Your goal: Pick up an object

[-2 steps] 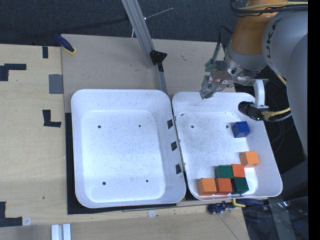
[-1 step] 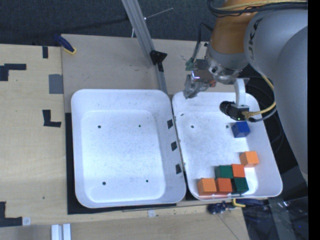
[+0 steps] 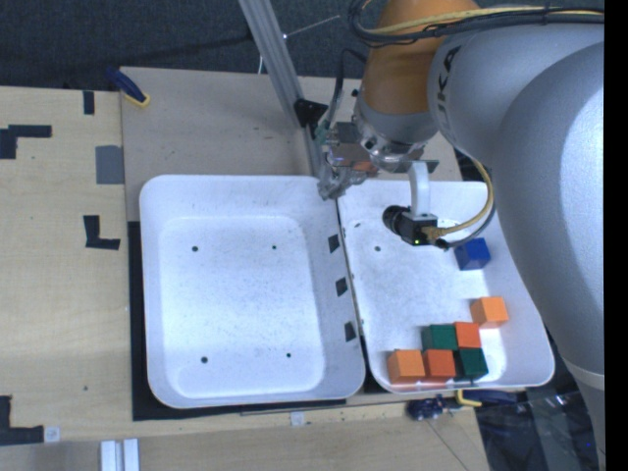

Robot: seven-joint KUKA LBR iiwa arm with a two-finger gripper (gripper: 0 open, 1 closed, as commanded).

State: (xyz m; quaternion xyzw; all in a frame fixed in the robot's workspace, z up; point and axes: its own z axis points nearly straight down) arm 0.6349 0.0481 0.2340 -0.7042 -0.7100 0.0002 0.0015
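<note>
My gripper [image 3: 334, 181] hangs over the far edge of the bench's two bins, right above the divide between them. A small orange-red patch [image 3: 360, 168] shows beside the gripper; I cannot make out what it is. In the right bin [image 3: 392, 283] a blue block [image 3: 473, 253] lies near the right wall, and an orange block [image 3: 489, 310] sits below it. At the near right corner is a cluster of blocks: a green one [image 3: 441, 337], a red-orange one [image 3: 467, 336], two orange ones [image 3: 405, 364] [image 3: 440, 363] and a dark green one [image 3: 472, 362].
The left bin [image 3: 235, 292] sits beside the right one, sharing a raised middle rim [image 3: 343, 283]. A slanted grey pole [image 3: 270, 42] rises behind the bins. The arm's large grey body [image 3: 549, 135] covers the right side of the bench.
</note>
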